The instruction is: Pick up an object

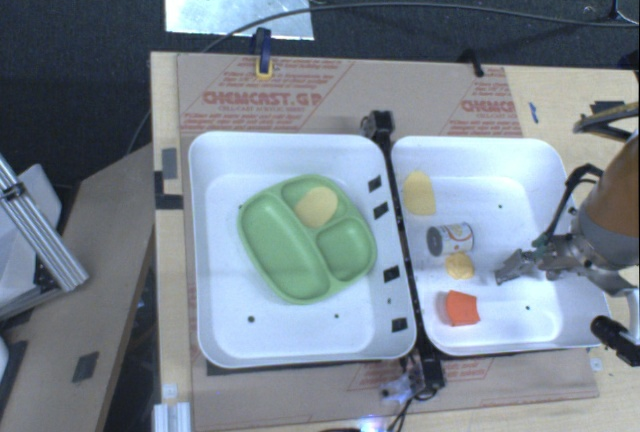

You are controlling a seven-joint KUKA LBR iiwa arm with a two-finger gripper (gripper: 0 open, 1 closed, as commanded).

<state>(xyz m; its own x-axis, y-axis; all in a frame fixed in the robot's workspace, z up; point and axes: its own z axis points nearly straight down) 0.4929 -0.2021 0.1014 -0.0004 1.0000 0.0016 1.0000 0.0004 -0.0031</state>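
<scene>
On the desk (330, 85) sit two white bins. The left bin (225, 250) holds a green plate (290, 250) with three parts. A yellow lump (317, 207) lies in the far part of the plate.

The right bin (520, 165) has four small things to pick from. A yellow piece (418, 192) lies at the far left. A little can (450, 239) lies on its side in the middle. A small yellow ball (459, 266) sits just near of the can. An orange block (460, 308) lies nearest of all, a bit apart from the ball.

The hand (515, 267) reaches in from the right and is low in the bin, right of the ball. I cannot tell how it is set. Nothing is seen in it.

I think it is at the reaching step, with no thing picked yet. Next it should go left over the ball or the can, go down around it, pinch, and lift.
</scene>
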